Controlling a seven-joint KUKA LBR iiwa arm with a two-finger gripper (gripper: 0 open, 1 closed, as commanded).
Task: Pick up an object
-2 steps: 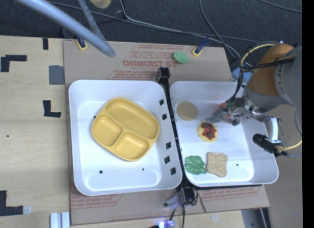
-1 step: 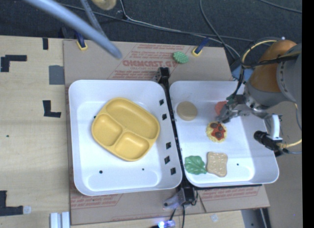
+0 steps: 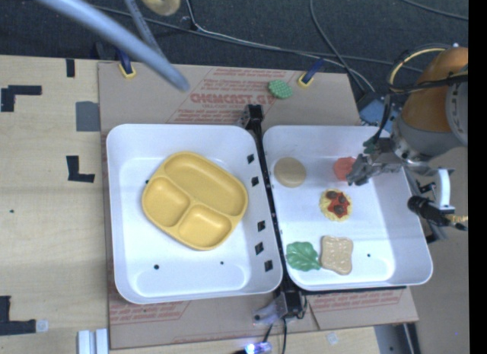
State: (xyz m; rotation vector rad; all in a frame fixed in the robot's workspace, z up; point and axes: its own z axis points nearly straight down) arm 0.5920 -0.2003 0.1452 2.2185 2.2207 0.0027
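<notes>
The right bin (image 3: 396, 257) holds several toy foods: a round beige cookie (image 3: 290, 170), a red piece (image 3: 344, 167), a small pizza with red topping (image 3: 336, 205), a green leaf (image 3: 303, 256) and a tan cracker (image 3: 337, 254). My gripper (image 3: 359, 171) hangs at the right bin's upper right, right beside the red piece and touching or nearly touching its right side. The arm with its orange band (image 3: 437, 78) reaches in from the right.
The left bin (image 3: 122, 269) holds a yellow divided plate (image 3: 195, 200). A green toy (image 3: 280, 89) lies on the cardboard behind the bins. Black cables run across the back, and a grey pole (image 3: 99, 21) crosses the upper left.
</notes>
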